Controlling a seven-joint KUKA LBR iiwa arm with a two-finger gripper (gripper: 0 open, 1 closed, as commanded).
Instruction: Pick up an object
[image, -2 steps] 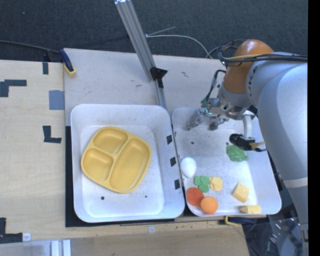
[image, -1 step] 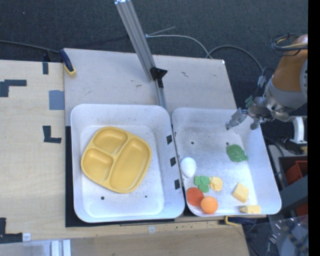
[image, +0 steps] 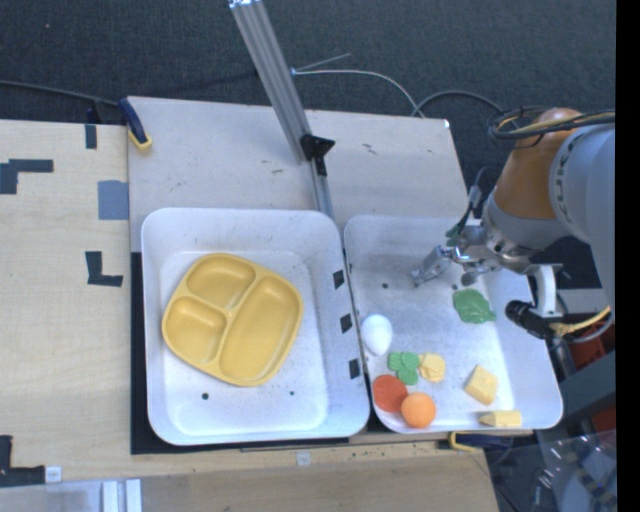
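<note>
My gripper (image: 447, 265) hangs low over the upper middle of the right bin (image: 400, 240), reaching in from the right. A green leafy piece (image: 472, 305) lies just below and to the right of it, apart from it. Further toward the front of that bin lie a white egg (image: 376, 332), a small green piece (image: 404, 364), a small yellow piece (image: 432, 367), a red round item (image: 389, 391), an orange ball (image: 419, 409), a yellow block (image: 482, 384) and a flat yellow piece (image: 501, 419). I see nothing held in the gripper.
The left bin (image: 170, 235) holds a yellow divided plate (image: 233, 317). A metal pole (image: 275, 80) slants down to the bins' far edge. The grey and orange arm (image: 545, 180) stands over the right bin's right side.
</note>
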